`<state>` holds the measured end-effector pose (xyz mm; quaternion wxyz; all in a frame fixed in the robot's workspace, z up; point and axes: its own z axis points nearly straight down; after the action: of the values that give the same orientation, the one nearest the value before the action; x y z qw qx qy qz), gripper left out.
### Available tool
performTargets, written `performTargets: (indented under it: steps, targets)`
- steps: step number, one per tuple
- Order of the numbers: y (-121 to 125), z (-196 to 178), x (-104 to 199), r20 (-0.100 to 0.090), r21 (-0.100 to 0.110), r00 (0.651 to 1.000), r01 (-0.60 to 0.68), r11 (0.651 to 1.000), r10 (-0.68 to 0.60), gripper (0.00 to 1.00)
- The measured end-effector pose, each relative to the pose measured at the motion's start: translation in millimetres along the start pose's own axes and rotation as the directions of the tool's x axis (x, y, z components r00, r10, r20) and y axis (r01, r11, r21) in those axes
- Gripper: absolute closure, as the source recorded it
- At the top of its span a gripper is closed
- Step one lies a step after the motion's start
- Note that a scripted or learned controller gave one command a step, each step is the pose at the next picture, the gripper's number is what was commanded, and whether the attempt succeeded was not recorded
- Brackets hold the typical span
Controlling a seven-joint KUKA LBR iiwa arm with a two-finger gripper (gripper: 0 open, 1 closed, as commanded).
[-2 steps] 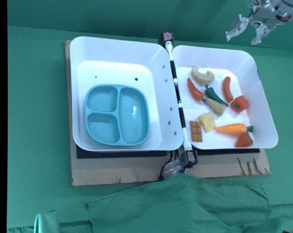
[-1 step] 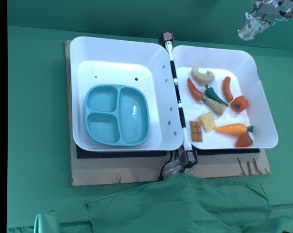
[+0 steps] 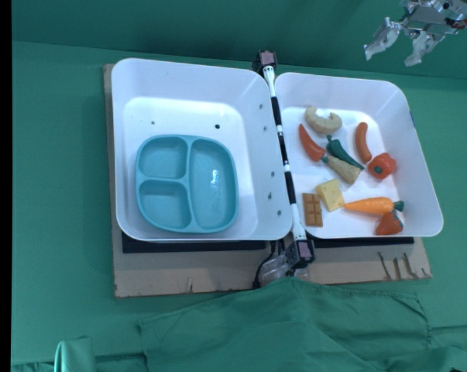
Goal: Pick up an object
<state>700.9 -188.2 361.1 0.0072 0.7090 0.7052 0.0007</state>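
The right white bin holds several toy foods: a tan croissant, a red chili, a sausage, a red pepper, a green-topped cone, a cheese wedge, a brown chocolate bar, an orange carrot and a strawberry. My gripper hangs high above the bin's far right corner, at the top right of the view. Its fingers are spread open with nothing between them.
The left white bin carries a teal three-compartment plate. A black-and-white striped bar divides the two bins. Both bins rest on a cardboard base, with green cloth bunched at the front.
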Motion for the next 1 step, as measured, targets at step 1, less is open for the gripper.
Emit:
performTargets:
  steps: [1]
  targets:
    - [-0.8, 11.1, 1.5, -0.006, 0.008, 1.0, 0.003, 1.0, -0.003, 0.0]
